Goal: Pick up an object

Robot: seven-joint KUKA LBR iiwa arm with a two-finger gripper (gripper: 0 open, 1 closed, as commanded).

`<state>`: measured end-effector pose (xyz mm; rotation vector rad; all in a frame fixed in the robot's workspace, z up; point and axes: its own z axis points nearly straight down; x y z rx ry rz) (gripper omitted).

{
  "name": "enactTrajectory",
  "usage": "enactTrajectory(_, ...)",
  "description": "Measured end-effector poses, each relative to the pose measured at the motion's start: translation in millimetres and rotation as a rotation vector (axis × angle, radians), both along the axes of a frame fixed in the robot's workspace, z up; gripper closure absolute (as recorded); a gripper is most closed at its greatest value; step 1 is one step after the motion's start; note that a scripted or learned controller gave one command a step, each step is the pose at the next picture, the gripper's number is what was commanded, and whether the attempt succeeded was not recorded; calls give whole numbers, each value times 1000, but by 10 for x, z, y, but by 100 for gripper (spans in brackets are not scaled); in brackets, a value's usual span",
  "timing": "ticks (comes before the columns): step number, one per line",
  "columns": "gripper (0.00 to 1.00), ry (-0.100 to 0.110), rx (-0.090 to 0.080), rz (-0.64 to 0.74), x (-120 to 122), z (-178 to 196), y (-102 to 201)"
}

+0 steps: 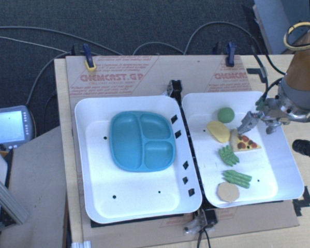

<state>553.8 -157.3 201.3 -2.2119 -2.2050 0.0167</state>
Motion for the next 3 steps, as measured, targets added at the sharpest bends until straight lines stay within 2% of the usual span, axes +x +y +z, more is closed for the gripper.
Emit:
enactTrajectory(1, 0, -13, -3, 4, 27, 74, 6)
enactTrajectory(3, 0, -11, -1, 3, -10, -842, -88)
